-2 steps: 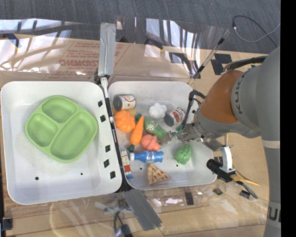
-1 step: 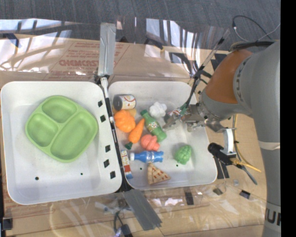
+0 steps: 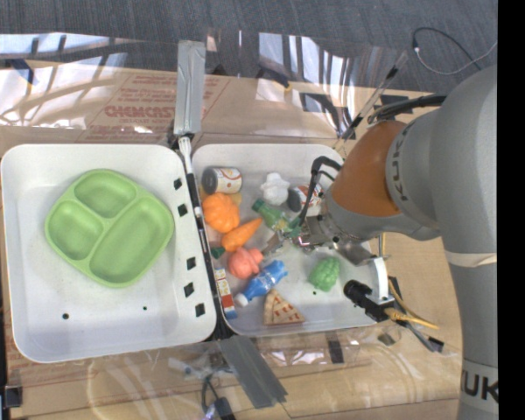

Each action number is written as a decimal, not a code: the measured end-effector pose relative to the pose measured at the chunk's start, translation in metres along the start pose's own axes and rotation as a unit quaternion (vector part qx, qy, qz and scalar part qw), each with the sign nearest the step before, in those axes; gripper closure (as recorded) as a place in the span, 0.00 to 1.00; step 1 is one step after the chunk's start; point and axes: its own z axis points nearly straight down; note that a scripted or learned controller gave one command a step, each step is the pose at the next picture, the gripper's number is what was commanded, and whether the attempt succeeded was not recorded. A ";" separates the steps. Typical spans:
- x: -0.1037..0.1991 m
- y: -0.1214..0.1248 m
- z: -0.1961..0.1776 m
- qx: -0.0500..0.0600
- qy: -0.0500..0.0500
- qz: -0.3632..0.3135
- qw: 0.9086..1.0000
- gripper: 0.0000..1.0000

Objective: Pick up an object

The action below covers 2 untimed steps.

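Nearest to us in the right bin (image 3: 245, 326) lies a pizza slice (image 3: 281, 310), and just beyond it a blue bottle (image 3: 264, 281) whose long axis runs from near-left to far-right. To its right sits a green broccoli-like piece (image 3: 325, 274). A pink lump (image 3: 244, 262) sits just left of the bottle.

Further in, we see the gripper (image 3: 308, 236) lowered into the middle of the bin, beside a green bottle (image 3: 274, 215); the clutter and the wrist hide how it is set, so we cannot tell whether it is wide, narrow, or holding anything. An orange carrot (image 3: 241, 234) lies to its left, long axis pointing roughly toward it, with an orange pumpkin (image 3: 220, 211) beyond.

Farthest are a white figure (image 3: 276, 186) and a small can (image 3: 222, 180).

We judge the green bottle the closest candidate, lying just left and slightly far of the gripper. The left bin (image 3: 35, 322) holds a green divided plate (image 3: 110, 227).
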 end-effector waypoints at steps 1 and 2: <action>-0.006 0.061 -0.041 -0.001 -0.001 -0.077 0.997 0.00; 0.062 0.070 0.000 0.000 0.000 -0.131 0.991 0.00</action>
